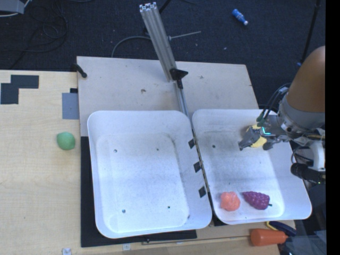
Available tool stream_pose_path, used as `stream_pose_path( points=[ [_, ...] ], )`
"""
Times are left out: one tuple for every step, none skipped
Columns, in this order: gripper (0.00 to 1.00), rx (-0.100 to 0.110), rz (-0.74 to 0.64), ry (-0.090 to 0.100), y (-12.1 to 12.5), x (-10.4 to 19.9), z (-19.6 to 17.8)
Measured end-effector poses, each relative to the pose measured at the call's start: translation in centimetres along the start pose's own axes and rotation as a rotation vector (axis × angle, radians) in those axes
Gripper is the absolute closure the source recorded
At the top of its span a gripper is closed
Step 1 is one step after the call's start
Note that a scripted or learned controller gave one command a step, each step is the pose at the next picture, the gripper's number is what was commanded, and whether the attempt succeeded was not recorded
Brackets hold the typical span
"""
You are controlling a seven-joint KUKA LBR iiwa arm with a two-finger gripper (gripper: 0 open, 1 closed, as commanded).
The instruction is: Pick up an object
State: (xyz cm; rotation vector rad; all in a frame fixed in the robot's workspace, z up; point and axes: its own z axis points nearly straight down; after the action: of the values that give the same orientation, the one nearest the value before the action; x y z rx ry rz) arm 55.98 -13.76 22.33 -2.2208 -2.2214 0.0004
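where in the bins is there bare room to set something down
The left bin floor is bare throughout. In the right bin, the middle is free; the near edge holds an orange fruit and purple grapes, with the tool over the far right.

A broad orange band [313,78] is seen at the three o'clock edge of the camera view, rounded and smooth, above a grey wrist section [300,116] ringed with darker seams. Thin dark cables [273,101] are looped from the wrist toward the gripper [256,138], which is built of small grey and dark parts marked with a teal glint and a yellow patch. A white and black fitting [311,163] is mounted lower, at about four o'clock.
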Motion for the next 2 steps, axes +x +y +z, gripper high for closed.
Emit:
stream_pose_path(
  points=[
    [0.00, 0.000, 0.000, 0.000, 0.0, 0.0, 0.0],
    [0.00, 0.004, -0.001, 0.001, 0.7, 0.7, 5.1]
  ],
)
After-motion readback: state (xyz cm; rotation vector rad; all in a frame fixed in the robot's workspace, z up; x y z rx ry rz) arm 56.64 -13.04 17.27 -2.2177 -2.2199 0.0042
